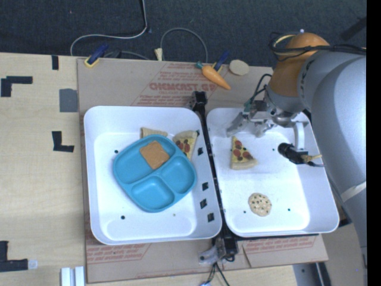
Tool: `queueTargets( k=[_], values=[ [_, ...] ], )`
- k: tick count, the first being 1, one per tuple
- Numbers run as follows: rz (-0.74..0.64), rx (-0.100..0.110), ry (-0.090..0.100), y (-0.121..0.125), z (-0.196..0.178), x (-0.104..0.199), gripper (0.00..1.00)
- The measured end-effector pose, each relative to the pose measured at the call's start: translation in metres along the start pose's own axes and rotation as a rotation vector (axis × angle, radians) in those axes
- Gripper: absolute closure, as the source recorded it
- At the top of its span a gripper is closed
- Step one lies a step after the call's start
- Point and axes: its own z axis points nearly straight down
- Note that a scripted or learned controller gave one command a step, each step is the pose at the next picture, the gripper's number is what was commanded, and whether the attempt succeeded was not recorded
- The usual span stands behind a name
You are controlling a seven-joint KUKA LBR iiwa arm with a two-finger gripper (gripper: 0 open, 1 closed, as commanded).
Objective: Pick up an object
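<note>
Pizza slice (241,154) lies centre-right in the right bin (321,216); gripper (250,123) above it, fingers spread, holding nothing.

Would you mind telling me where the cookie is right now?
The cookie lies in the right bin, toward its near edge, below the pizza slice.

Grey arm (339,112) (orange band (292,64)), black cables.
</note>
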Motion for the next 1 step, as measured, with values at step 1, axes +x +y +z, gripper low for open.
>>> queueTargets(
  k=[1],
  values=[
    [0.001,0.001,-0.003,-0.0449,-0.0012,0.0251,0.00]
  ],
)
